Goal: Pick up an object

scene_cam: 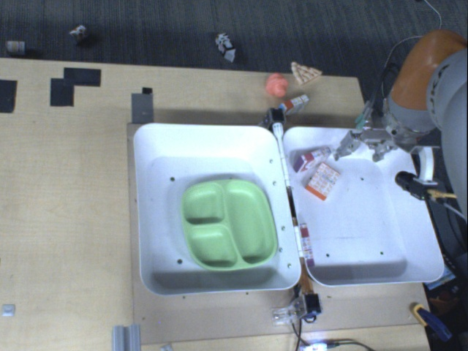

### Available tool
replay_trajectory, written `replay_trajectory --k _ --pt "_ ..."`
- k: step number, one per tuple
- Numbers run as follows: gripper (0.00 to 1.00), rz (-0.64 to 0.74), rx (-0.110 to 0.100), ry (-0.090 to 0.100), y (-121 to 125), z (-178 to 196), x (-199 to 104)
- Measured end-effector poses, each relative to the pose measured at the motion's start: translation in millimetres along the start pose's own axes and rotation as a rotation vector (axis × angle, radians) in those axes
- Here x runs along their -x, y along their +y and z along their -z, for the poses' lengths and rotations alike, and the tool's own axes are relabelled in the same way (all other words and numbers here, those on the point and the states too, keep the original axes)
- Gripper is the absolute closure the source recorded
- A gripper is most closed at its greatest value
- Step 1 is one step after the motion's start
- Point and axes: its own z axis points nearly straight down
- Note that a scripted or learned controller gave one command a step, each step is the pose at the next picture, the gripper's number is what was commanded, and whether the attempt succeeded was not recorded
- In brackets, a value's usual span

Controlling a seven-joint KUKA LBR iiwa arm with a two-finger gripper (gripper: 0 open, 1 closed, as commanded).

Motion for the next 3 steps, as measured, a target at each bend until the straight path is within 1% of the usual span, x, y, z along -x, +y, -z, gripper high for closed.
replay_trajectory --k 1,2,3 --pt "0.00 -0.003 0.014 -0.002 -58 -36 -22" --pt "1.00 0.001 0.020 0.000 -55 -23 -23" --pt "0.00 0.001 0.019 0.000 -55 -24 -23"
